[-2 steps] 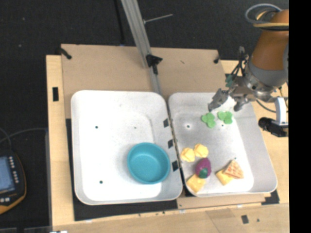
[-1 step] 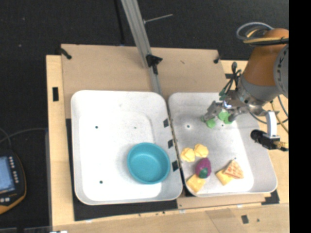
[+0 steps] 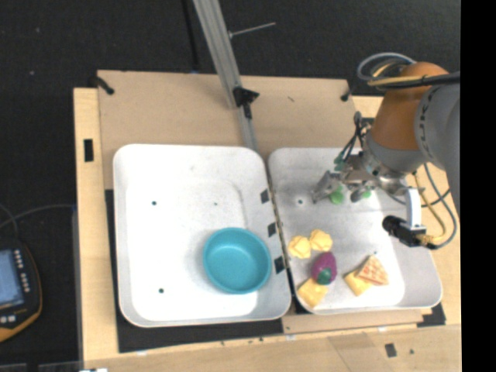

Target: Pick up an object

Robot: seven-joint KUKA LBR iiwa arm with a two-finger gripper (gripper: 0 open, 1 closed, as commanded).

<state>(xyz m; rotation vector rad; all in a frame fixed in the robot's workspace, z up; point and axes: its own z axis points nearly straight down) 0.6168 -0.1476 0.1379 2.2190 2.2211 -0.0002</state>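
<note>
My gripper (image 3: 339, 192) hangs over the back part of the right bin (image 3: 411, 285), with its fingers spread open. A small green object (image 3: 337, 197) shows between them, low against the bin floor; I cannot tell whether they touch it. Nearer the front of that bin lie two pale yellow pieces (image 3: 300, 246) (image 3: 320, 240), a purple piece with a green end (image 3: 324, 268), a yellow block (image 3: 312, 291) and an orange-and-yellow wedge (image 3: 368, 273).
A teal bowl (image 3: 236, 260) stands in the front right part of the left bin (image 3: 155, 177). A slanted metal pole (image 3: 225, 60) rises behind the bins. The arm's cables and a black fitting (image 3: 403, 229) hang over the right bin's right side.
</note>
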